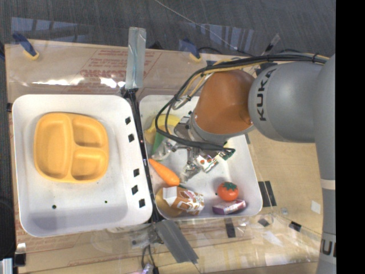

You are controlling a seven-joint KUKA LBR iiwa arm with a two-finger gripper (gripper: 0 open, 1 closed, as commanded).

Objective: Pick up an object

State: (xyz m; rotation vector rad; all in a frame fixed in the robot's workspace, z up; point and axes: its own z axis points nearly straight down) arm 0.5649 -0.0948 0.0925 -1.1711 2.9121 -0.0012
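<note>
My gripper (178, 158) is down in the right bin (251, 176), under the orange wrist band. Its metal fingers (191, 168) stand open, spread apart with nothing between them. An orange carrot (164, 172) lies just below and left of the fingertips. A small red and white packet (209, 161) lies right beside the right finger. Nearer the bin's front are a red tomato (227, 191), a purple piece (229, 208) and a brown pastry-like item (180, 201). The arm partly hides a yellow item (153, 132) and a green piece (228, 151).
The left bin (34, 210) holds a yellow divided plate (71, 146). A black divider with clips (138, 158) runs between the bins. Cables (188, 90) loop from the wrist over the right bin's back edge.
</note>
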